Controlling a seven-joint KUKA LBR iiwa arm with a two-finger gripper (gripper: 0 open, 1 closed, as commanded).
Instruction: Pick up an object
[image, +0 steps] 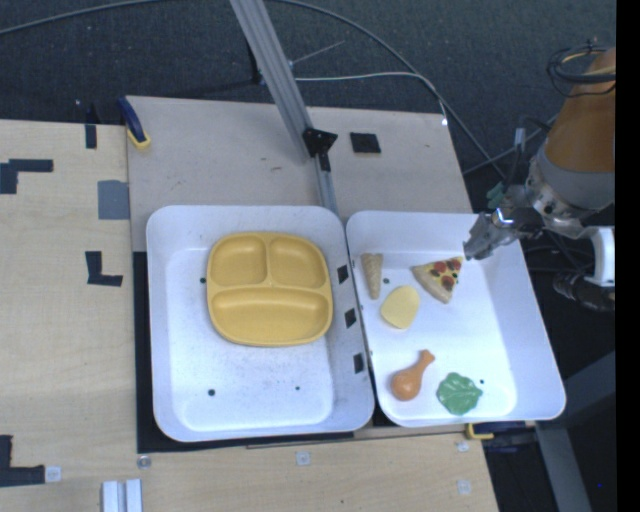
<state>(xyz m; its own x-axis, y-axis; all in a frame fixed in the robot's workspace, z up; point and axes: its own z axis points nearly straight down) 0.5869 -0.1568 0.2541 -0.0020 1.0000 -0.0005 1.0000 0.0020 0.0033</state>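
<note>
The right bin (520, 310) holds several toy foods: a pizza slice (440, 277), a pale cone (372, 272), a yellow chip-shaped piece (400, 306), an orange drumstick (410, 376) and a green leafy piece (458, 392). My gripper (483, 240) hangs over the bin's upper right, just right of and above the pizza slice. Nothing shows between its fingers. The view is too small to tell how the fingers stand.
The left bin (180, 300) holds a yellow divided plate (268, 288). A metal pole (285, 80) slants up from between the bins. Cables run across the dark floor behind the bench.
</note>
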